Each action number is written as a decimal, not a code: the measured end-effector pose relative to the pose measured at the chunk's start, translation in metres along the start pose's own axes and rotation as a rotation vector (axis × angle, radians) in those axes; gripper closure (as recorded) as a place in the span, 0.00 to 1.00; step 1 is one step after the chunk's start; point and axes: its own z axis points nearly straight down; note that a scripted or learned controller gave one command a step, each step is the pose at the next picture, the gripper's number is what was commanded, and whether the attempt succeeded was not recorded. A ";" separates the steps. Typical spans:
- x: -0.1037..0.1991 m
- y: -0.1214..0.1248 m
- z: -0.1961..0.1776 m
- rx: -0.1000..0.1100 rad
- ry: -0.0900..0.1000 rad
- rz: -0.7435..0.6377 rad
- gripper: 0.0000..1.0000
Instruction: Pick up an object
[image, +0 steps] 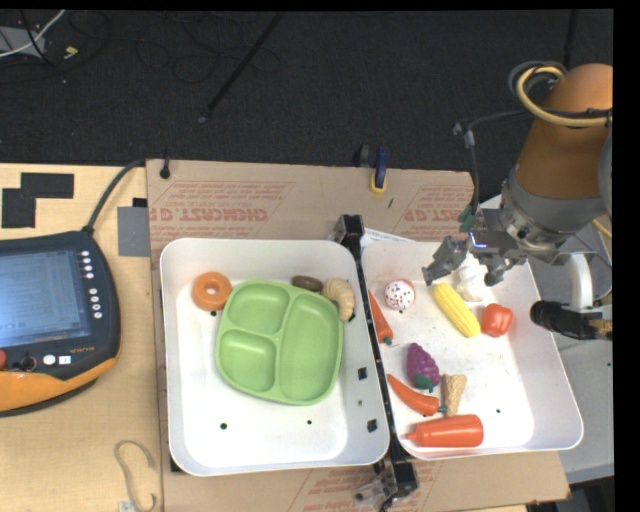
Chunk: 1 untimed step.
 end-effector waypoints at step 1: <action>0.000 0.002 -0.006 -0.010 -0.001 -0.001 0.00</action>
